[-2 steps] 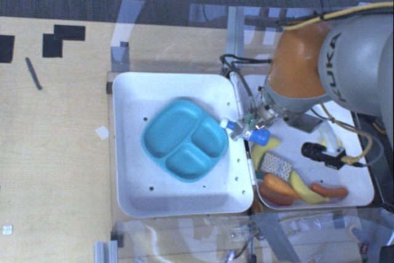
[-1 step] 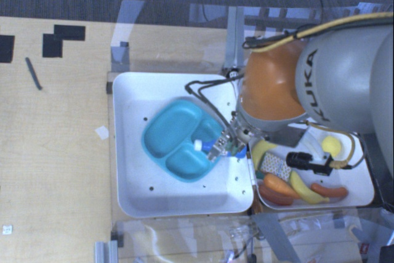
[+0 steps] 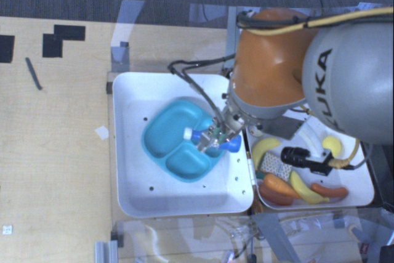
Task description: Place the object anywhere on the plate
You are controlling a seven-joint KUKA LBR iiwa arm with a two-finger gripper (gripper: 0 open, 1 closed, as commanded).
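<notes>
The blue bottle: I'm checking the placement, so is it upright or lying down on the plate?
Lying down. The blue bottle lies across the right rim of the blue plate, its white cap pointing left, under the gripper.

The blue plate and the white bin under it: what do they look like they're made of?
Blue plate: probably moulded plastic, with a smooth, slightly glossy, uniform colour and rounded divided compartments. White bin: likely plastic too, though painted metal can't be ruled out; it has a matte-to-satin white surface, rounded corners and small dark holes in its floor.
</notes>
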